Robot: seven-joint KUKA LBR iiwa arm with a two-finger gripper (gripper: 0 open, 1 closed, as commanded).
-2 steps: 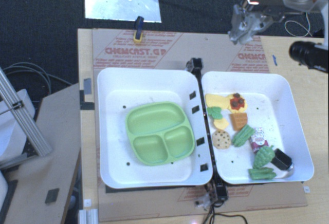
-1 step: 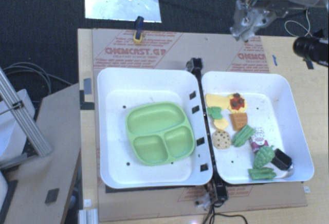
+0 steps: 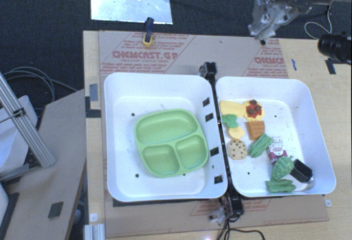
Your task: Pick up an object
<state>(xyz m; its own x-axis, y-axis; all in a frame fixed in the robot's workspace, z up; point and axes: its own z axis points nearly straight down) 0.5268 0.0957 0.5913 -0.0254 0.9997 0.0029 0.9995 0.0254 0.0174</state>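
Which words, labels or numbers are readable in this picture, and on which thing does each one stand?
"CHEMCAST GP": red print on the brown sheet under the bins, left of centre.
"CHEMCAST", partly cut off: the same sheet, at the right.
Smaller red lines around both: too small to read.
Label on the small packet in the right bin: blurred, unreadable.

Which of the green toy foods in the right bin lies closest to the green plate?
The small green leafy piece, beside the divider at the right bin's left edge. The other green pieces lie further right, away from the green plate.
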